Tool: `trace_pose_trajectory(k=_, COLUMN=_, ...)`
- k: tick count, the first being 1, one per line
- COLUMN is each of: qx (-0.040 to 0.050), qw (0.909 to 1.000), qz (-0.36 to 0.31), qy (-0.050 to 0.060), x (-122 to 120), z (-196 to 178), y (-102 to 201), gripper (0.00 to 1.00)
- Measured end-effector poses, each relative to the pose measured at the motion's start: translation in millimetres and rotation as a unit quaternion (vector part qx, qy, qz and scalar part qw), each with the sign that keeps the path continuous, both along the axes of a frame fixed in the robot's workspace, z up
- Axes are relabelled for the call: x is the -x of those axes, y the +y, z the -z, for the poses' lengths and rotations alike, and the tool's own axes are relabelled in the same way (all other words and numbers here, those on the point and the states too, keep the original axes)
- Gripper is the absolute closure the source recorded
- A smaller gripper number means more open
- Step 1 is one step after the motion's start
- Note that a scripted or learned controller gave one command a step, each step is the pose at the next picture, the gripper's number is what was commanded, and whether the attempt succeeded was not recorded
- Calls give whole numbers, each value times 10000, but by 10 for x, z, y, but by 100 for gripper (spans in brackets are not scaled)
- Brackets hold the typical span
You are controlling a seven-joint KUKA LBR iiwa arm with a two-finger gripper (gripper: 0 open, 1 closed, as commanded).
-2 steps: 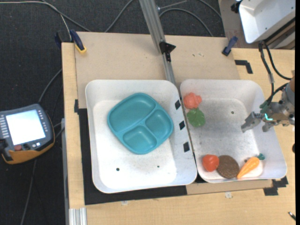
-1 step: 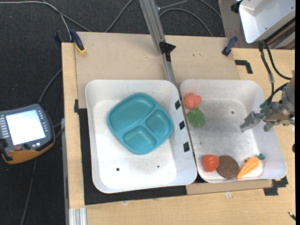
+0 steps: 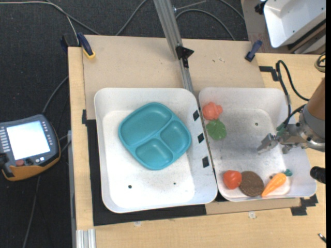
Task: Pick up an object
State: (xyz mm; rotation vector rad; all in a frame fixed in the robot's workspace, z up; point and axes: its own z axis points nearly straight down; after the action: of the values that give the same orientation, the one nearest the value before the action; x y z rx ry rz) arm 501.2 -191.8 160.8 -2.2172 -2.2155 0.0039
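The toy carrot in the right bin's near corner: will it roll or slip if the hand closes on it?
The toy carrot tapers, so a grip near its tip may slide off. It looks like smooth moulded plastic, probably light and stiff. Lying against the brown round piece and the bin wall, it likely won't roll far.

The right bin (image 3: pixel 243 99) has open floor through its middle and toward twelve o'clock. Along its nine o'clock wall sit an orange-red piece (image 3: pixel 211 110) and a green one (image 3: pixel 216 130), touching. At six o'clock a red piece (image 3: pixel 232 179), a brown disc (image 3: pixel 251 183) and a carrot (image 3: pixel 274 184) crowd the rim. The pincer (image 3: pixel 270 143) hangs at three o'clock. In the left bin (image 3: pixel 111 190), a teal plate (image 3: pixel 154 135) fills the centre.
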Motion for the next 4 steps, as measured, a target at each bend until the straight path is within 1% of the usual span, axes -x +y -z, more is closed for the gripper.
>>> trace_pose_trajectory(k=1, qx=-1, qw=10000, qz=-3, qy=-2, x=-62, z=578, y=-47, gripper=0)
trace_pose_trajectory(k=2, qx=7, qw=10000, qz=-5, qy=-34, x=-73, z=750, y=-42, gripper=0)
trace_pose_trajectory(k=3, qx=38, qw=10000, qz=-1, qy=-74, x=-89, z=622, y=-61, gripper=100)
trace_pose_trajectory(k=4, qx=23, qw=10000, qz=-11, qy=-56, x=-122, z=187, y=-40, gripper=100)
